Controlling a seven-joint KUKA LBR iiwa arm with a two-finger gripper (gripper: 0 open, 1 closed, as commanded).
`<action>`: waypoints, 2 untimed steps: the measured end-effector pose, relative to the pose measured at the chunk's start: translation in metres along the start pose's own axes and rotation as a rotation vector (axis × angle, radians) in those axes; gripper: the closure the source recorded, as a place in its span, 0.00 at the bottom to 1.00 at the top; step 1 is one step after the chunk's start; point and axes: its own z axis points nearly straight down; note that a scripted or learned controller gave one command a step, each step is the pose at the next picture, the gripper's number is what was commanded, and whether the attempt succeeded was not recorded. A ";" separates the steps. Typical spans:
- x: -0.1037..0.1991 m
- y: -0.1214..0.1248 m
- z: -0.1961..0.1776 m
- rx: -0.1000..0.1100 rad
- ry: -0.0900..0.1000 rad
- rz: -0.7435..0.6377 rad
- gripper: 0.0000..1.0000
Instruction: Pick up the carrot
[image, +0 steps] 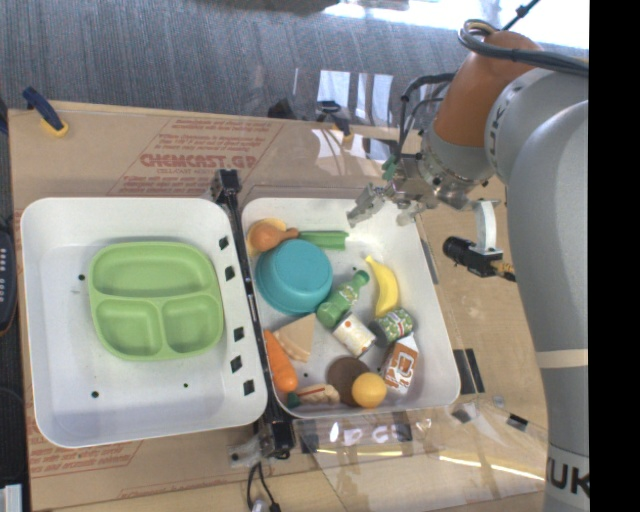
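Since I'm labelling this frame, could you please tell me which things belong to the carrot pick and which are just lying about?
Job: carrot, hand.
Lying about: blue bowl, banana, green bottle, orange, green tray.

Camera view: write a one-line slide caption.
Gripper hovers over the right bin's far edge; the carrot lies by its left wall, with a green tray in the left bin.

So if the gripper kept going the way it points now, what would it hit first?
Probably the green stick-shaped item near the right bin's top edge; the gripper points down-left, though depth is unclear. The carrot lies well off that line.
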 end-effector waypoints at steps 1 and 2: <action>0.043 0.006 -0.153 -0.021 -0.008 -0.144 0.00; 0.107 -0.007 -0.097 0.004 0.001 0.189 0.00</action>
